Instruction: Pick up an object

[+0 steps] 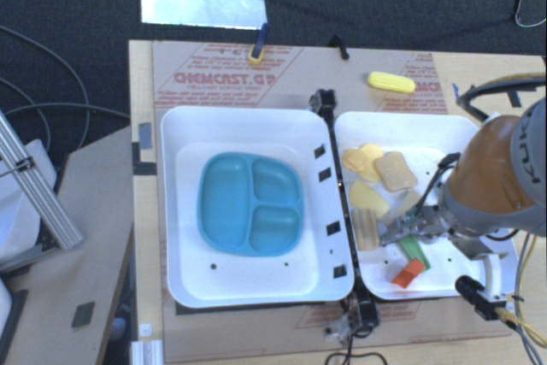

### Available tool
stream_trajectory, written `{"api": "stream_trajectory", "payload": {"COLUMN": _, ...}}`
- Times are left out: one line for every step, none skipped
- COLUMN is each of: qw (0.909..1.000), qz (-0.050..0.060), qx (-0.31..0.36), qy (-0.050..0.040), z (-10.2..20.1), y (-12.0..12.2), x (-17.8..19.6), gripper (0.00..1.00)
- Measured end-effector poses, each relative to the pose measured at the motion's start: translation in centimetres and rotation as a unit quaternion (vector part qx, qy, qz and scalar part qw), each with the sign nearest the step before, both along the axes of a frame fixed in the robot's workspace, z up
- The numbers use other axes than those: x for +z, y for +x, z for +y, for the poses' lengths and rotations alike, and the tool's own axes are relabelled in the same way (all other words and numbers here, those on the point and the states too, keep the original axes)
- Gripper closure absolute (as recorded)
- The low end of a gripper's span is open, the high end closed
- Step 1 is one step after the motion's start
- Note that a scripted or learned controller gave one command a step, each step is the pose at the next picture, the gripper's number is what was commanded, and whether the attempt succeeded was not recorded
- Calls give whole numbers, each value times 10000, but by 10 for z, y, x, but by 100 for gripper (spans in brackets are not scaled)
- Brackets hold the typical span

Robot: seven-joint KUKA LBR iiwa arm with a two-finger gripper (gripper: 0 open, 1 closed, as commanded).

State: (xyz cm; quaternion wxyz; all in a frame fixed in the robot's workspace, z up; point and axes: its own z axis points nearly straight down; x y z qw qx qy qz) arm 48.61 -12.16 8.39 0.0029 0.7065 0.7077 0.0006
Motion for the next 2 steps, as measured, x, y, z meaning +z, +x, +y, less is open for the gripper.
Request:
{"api": "stream_trajectory", "payload": {"qw": 10000, "qz": -10, "qx": -4, "qy": 7, "z": -2, "y": 2, "x": 12, "gripper": 100}}
{"api": "stream_trajectory", "payload": {"qw": 10000, "qz": -40, "qx": 66, "qy": 32, "z": 86, "y": 27, "x": 106, "gripper": 100}}
